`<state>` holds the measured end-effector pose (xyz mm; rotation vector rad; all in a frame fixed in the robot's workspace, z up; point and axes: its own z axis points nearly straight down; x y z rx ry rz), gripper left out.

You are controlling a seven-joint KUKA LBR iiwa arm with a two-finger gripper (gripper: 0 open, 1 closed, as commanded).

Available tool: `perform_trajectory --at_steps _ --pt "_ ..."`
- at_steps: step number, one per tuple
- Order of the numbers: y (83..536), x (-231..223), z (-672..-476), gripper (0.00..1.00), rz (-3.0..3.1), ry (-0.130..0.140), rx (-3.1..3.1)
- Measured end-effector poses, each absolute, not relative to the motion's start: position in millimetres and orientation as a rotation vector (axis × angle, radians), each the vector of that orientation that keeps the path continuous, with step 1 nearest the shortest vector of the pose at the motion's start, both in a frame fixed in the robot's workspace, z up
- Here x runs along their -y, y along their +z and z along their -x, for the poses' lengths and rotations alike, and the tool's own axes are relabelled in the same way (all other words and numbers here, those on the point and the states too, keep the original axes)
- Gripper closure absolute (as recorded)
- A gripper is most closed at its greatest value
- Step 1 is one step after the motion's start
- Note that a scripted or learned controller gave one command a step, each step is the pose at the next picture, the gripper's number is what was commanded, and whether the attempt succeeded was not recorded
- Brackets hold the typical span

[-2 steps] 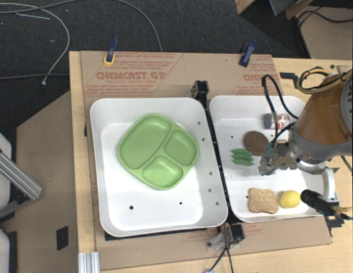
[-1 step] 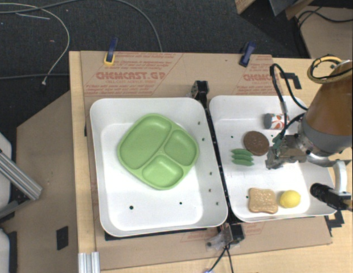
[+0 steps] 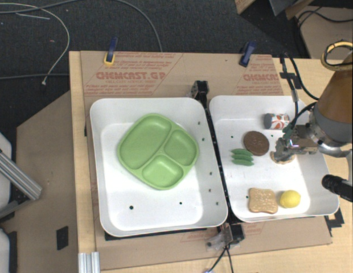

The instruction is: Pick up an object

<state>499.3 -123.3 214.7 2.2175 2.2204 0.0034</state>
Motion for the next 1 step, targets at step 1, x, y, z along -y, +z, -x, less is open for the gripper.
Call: perform_trajectory --at_steps 1 --pt "266.3 123.3 -500.1 1.0 -2.218 0.002 -2.221"
